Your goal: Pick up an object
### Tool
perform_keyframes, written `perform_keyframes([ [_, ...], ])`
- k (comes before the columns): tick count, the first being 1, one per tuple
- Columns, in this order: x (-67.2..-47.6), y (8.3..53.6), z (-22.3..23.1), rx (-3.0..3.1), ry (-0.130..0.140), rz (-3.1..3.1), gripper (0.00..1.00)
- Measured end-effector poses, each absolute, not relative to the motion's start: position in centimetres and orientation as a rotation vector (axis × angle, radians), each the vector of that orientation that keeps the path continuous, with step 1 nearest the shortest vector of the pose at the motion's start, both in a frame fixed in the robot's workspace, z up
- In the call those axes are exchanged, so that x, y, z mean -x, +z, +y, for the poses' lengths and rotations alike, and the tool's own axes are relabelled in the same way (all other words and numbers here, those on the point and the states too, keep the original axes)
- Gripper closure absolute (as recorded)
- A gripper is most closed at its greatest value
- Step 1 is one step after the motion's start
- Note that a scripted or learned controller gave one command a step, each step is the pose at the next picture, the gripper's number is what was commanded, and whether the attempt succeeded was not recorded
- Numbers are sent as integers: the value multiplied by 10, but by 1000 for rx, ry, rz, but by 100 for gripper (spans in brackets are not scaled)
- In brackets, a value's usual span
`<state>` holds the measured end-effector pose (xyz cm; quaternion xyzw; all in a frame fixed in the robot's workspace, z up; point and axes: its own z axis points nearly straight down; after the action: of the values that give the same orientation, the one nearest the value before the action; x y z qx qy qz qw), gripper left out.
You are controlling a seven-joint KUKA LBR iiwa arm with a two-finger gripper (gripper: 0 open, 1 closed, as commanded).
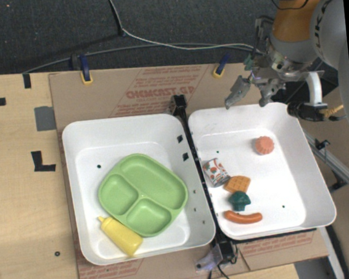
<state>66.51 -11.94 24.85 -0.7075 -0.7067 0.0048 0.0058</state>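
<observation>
left bin [76,146]: green plate [143,195] with three compartments, lying flat near centre, tilted a little in plan. yellow bottle [119,235] on its side at the plate's lower left, touching or just under its rim, cap end pointing up-left.

black divider [192,158] between the bins, where the two rims meet.

right bin [306,153]: small can [215,172] with red-and-white label near the left wall, lying on its side. just right and below, orange waffle piece [237,183], touching or nearly touching the can. dark green piece [240,200] directly below the waffle, close against it. red sausage [243,217] lowest, lying roughly level, just under the green piece. pink ball [263,145] apart from that cluster, up and to the right, alone on bare floor.

gripper [249,94] above the right bin's far rim, well apart from every object. fingers [236,92] spread, nothing between them. arm [310,10] with orange band entering from upper right.

bench [18,183] under both bins, cardboard sheet beneath, two clamps at its far edge.
</observation>
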Motion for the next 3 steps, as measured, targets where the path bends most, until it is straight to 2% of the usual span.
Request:
perform_keyframes([
  [1, -667, 258, -119, 2219, 2, -2223, 0],
  [3, -660, 143, -112, 2218, 8, -2221, 0],
])
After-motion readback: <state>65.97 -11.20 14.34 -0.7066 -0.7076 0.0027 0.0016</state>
